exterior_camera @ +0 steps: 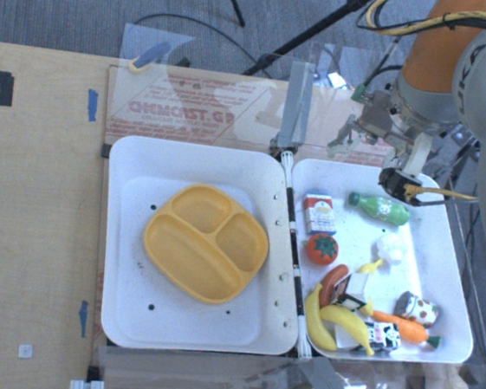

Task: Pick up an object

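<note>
green bottle [379, 208] lies in right bin [460, 266], near hand [347, 142], not touching | hand above bin's far rim, arm slanting from right | open or closed: cannot tell

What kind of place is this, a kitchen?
Likely a robotics lab: a robot arm hangs over a white bin of toy food, such as a banana, on a taped wooden bench.
</note>
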You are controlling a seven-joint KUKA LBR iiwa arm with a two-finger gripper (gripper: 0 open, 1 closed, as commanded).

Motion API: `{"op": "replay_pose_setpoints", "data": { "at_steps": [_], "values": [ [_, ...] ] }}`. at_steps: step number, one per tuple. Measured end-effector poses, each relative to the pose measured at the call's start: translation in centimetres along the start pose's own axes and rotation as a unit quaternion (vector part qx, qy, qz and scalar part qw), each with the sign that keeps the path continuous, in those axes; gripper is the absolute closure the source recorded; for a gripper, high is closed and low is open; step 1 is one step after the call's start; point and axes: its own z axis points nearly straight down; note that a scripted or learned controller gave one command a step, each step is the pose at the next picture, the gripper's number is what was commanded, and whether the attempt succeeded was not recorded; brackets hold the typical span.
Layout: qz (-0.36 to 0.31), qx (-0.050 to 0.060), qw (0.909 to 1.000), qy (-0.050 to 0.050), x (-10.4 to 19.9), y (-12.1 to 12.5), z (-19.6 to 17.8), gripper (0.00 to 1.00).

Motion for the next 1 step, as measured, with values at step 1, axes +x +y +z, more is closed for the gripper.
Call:
{"op": "replay_pose_setpoints", "data": {
  "at_steps": [1],
  "values": [
    [0.000, 0.000, 1.0000, 0.000, 0.00, 0.00, 0.00, 0.00]
  ]
}}
